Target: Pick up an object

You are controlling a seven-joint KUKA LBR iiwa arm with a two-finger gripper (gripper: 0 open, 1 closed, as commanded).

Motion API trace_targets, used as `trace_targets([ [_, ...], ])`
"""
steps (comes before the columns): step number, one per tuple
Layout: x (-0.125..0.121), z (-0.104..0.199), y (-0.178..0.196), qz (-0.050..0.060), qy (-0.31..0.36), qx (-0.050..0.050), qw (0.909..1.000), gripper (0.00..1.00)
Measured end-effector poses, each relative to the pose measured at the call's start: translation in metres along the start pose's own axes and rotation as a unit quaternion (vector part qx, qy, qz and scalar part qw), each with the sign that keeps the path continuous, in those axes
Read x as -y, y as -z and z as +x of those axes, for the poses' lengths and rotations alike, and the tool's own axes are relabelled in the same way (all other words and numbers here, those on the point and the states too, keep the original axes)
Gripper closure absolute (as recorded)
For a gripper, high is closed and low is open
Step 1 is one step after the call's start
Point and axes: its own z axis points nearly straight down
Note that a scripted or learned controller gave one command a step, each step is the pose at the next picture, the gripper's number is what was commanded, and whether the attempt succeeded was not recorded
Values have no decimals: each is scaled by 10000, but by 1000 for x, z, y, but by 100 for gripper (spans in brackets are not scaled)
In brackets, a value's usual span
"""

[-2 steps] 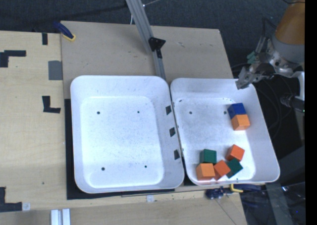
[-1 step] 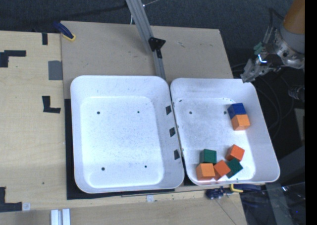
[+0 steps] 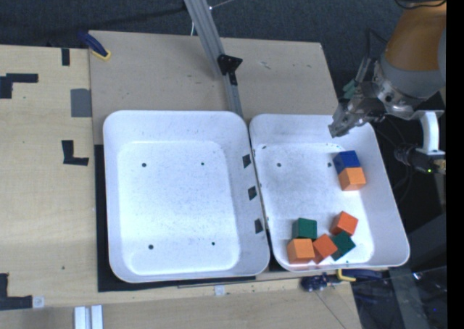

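Several small blocks lie in the right bin [image 3: 290,132]. A blue block [image 3: 346,159] touches an orange block [image 3: 352,177] near the bin's right wall. At the front lies a cluster: a green block [image 3: 305,228], an orange block [image 3: 300,250], an orange block [image 3: 324,247], an orange block [image 3: 346,222] and a dark green block [image 3: 344,245]. My gripper [image 3: 341,127] hangs over the bin's back right corner, just behind the blue block. I see nothing between its fingers.
The left bin [image 3: 174,193] stands beside the right one. A slanted metal pole [image 3: 206,23] with a black clamp [image 3: 229,64] rises behind the bins. A blue and yellow tool [image 3: 94,44] lies at the bench's back left.
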Motion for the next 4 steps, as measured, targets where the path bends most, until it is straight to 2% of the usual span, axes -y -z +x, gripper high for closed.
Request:
trace_targets([
  [1,26,44,-3,-4,1,0,10000,100],
  [2,48,96,-23,6,5,-1,10000,100],
  [3,60,156,-30,1,14,-2,10000,100],
  [4,85,211,-46,8,12,0,10000,100],
])
